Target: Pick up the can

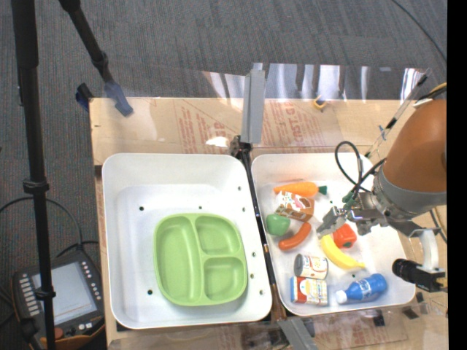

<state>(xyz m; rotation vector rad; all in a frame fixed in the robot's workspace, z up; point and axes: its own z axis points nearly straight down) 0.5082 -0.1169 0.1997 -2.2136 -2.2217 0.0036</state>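
— Two shallow white plastic bins sat side by side on the bench: the left bin [124,195] and the right bin [292,165]. What was in each?

— One light green moulded plate with three compartments [200,259] lay in the left bin. The right bin held the small things: one orange carrot with a green tip [298,189], one brown printed packet [295,208], one round green fruit-shaped toy [276,224], one red sausage-shaped piece [295,236], one small orange-red block [345,235], one curved yellow banana [338,254], one blue bottle with a white label [363,288] and one white carton with red print [309,291].

— And the can?

— One short cylindrical can with a pale label [311,266] lay on its side near the front of the right bin, just above the carton and left of the banana.

— The arm?

— The metal two-finger gripper [340,221] hung over the right bin beside the orange-red block, apart from the can. Whether its jaws were wide or narrow, I could not tell.
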